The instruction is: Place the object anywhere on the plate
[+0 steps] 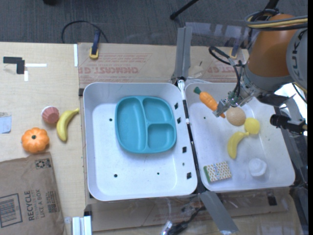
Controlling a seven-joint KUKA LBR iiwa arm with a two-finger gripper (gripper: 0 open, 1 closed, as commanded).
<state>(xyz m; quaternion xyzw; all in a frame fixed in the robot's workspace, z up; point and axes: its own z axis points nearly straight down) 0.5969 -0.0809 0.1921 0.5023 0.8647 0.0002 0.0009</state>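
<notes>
Grey carpet floor (pixel 137 9), cardboard-covered bench (pixel 39 92), poss. stand legs (pixel 195 1) at top

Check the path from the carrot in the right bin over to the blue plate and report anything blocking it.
Only the two bins' adjoining walls lie between the carrot and the plate, so it must be lifted over them. The plate sits alone in the left bin. The gripper hangs at the carrot's lower end, beside the egg.

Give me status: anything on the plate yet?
Nothing done: the teal plate in the left bin holds no object. In hand: the gripper sits low in the right bin, by the carrot and the tan egg; a grasp can't be confirmed. Left: secure one object, carry it over, set it on the plate.
</notes>
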